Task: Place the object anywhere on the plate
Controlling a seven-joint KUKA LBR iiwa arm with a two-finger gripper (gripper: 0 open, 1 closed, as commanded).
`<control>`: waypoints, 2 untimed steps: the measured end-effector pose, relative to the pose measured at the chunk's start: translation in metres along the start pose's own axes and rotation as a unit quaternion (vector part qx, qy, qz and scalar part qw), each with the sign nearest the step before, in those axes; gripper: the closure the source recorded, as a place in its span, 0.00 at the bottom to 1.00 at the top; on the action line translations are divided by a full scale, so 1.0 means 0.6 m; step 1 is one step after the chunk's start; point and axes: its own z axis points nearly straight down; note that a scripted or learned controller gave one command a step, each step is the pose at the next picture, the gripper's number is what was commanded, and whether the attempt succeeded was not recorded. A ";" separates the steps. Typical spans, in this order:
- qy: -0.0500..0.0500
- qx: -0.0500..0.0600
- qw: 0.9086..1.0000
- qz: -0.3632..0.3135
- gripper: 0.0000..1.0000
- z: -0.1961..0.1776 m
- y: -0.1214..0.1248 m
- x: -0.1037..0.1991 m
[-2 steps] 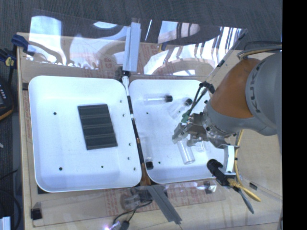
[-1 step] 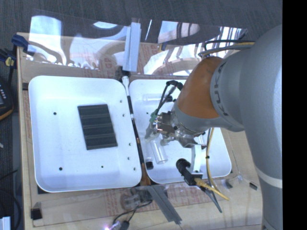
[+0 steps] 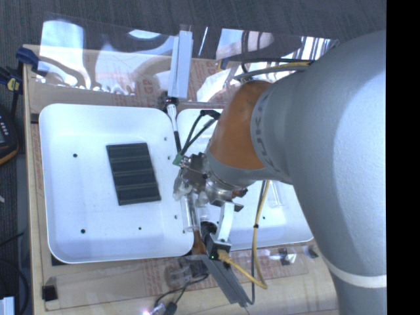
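My gripper hovers between bins, grip state unclear; I should steer left to the dark plate.

No text, label or number can be read anywhere — none legible.

Bulky grey arm, orange wrist band, black and yellow cables

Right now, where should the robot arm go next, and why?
Probably left, toward the dark plate. It lies flat in the left bin, while the gripper hangs over the right bin's left edge. I cannot tell whether it carries anything.
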 end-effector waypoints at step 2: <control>-0.001 0.001 0.999 0.044 1.00 0.015 -0.084 0.184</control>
